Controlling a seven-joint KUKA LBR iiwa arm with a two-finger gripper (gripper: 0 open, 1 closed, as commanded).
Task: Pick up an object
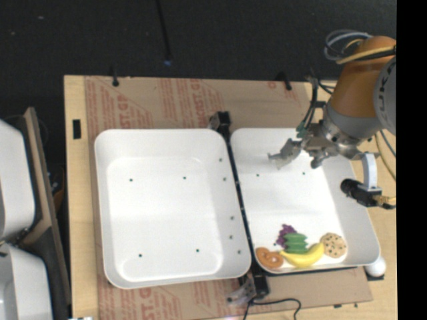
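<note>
Worktop [167, 102] with two white bins, left bin [163, 205], right bin [293, 192] as landmark, arm [357, 92] over its far right corner, hand [288, 151] above its far end, grip state cannot tell, banana [301, 257], cookie [333, 245], grapes [288, 232] at its near edge

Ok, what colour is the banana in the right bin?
Yellow: the banana lies near the right bin's front edge, seen in the camera view.
</note>
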